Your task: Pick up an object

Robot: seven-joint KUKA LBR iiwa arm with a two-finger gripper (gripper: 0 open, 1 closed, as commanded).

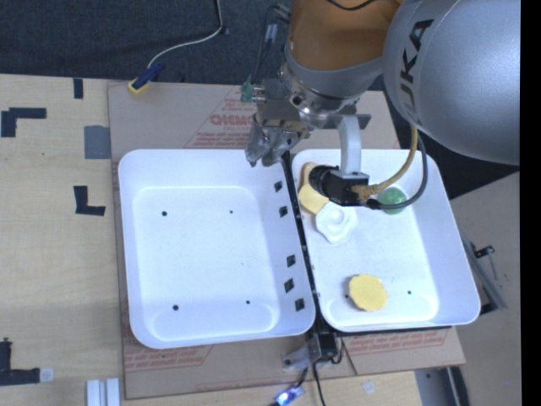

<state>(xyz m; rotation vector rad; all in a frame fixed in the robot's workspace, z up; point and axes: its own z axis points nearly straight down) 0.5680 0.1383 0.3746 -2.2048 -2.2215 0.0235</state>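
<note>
Big rounded grey arm (pixel 456 57) with dark lettering on its shell, glossy orange band (pixel 338 15) above the wrist, dark cables crossing that band, grey metal wrist block with a small green part on its left, yellowish hose on its right.

Robotics lab: KUKA arm (pixel 439 49), white bins (pixel 135 227) on a taped cardboard bench (pixel 51 252)

Even overhead light, bright on the two white bins (pixel 203 252), which look nearly washed out with faint shadows along their inner walls. The arm (pixel 456 49), close above the bins, is soft and blurred with broad pale glare. Background beyond the bins is dim.
</note>
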